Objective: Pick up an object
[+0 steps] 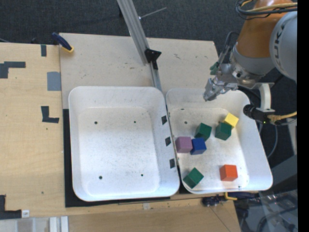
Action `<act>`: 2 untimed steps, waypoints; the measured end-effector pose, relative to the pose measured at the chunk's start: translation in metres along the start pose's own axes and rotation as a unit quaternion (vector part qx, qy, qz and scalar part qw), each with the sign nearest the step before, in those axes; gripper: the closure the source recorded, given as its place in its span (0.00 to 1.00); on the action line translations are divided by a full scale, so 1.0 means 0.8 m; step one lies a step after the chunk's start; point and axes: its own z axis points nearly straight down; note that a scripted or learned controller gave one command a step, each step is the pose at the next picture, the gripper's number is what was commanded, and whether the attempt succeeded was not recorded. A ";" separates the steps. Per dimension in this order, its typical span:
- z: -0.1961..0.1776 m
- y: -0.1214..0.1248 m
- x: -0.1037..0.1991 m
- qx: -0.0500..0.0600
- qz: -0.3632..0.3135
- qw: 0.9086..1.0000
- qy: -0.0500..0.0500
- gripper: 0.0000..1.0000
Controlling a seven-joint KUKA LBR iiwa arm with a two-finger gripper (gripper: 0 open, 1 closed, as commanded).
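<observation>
The right bin holds several small cubes: a yellow one, green ones, a blue one, a purple one and an orange one. My gripper hangs above the bin's far rim, up and left of the yellow cube, with nothing visible between its fingers.
The left bin lies beside the right one. A slanted metal rail runs from the top down to the gap between the bins. A blue and yellow clamp sits at the bench's far left corner.
</observation>
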 end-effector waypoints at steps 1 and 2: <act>-0.006 0.020 0.065 -0.001 -0.001 1.000 0.000 1.00; -0.010 0.035 0.133 -0.001 -0.001 1.000 0.000 1.00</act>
